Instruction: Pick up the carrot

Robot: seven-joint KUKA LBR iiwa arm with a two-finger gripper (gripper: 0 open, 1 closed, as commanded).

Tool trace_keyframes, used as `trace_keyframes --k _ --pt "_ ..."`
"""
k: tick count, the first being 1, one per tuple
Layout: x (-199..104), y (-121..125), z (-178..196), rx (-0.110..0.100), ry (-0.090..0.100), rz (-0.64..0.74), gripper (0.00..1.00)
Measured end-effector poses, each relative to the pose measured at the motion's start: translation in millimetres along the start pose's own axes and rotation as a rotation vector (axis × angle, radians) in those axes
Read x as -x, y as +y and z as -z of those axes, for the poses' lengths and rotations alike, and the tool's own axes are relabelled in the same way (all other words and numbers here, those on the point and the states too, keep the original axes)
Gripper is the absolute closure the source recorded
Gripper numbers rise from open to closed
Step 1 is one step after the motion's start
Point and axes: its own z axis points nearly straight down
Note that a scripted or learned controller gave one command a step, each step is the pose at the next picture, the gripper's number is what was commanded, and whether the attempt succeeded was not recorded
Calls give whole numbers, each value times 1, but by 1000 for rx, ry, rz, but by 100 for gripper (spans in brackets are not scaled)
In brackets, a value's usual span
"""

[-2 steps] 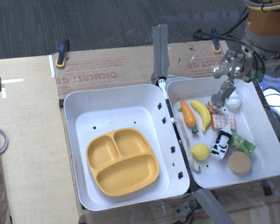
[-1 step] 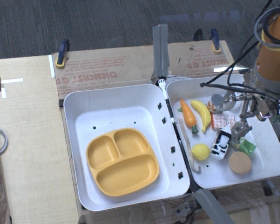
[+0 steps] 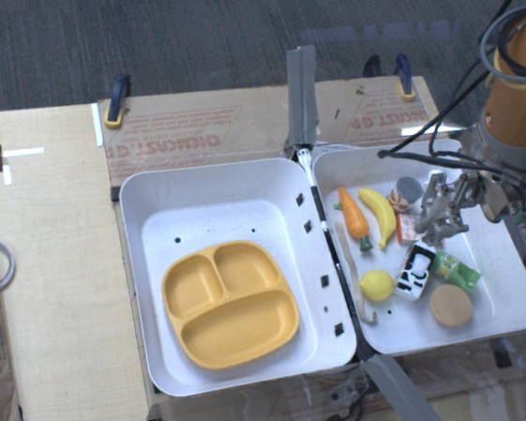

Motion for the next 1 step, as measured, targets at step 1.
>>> trace_keyframes --k 1 --pt "0 0 0 0 0 1 0"
